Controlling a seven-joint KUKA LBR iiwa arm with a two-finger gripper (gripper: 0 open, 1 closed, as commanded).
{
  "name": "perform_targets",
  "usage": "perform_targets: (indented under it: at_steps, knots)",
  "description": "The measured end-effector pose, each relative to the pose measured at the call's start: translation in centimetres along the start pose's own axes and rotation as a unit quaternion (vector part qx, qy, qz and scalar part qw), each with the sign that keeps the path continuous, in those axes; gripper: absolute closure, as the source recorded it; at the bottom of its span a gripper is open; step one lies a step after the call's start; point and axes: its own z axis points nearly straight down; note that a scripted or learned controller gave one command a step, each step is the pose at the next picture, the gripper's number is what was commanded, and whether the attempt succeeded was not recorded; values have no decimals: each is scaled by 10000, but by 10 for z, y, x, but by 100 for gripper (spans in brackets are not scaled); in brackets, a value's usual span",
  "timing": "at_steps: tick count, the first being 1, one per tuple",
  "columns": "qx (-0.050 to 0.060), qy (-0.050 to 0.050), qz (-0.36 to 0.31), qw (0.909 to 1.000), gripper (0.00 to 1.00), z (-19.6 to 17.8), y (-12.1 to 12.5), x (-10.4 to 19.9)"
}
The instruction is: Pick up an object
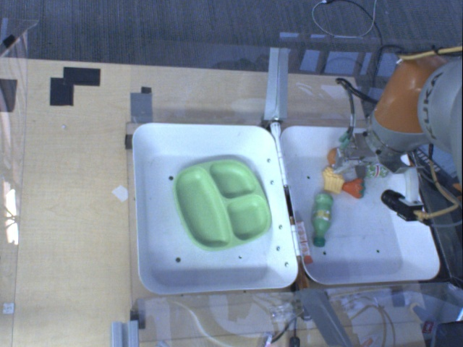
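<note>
No text can be read anywhere (the green bottle (321,219) label is too blurred)

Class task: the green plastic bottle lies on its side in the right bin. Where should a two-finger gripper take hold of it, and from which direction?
Grip the green plastic bottle across its mid-body from straight above. It lies flat and alone, long axis roughly up-down in view, so probably set the jaws left-right across its narrow width.

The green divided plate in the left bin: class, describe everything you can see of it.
The green divided plate is pale green, looks like plastic, and has rounded corners. Raised ridges split it into three compartments: one large on the left, two smaller on the right. It lies flat, right side up, turned slightly askew, near the middle of the left bin. It rests on the bin floor with nothing on it, clear of the walls.
</note>
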Motion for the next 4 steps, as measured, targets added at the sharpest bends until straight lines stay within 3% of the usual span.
perform_targets:
  at_steps: [1,2,3,4]
  knots:
    - [3,1,2,10000,0,0,0,0]
    - [129,15,-154,9998,0,31,-10,22]
    - [95,14,-161,9998,100,19,-7,23]
    - [142,24,-147,9998,100,-65,42,86]
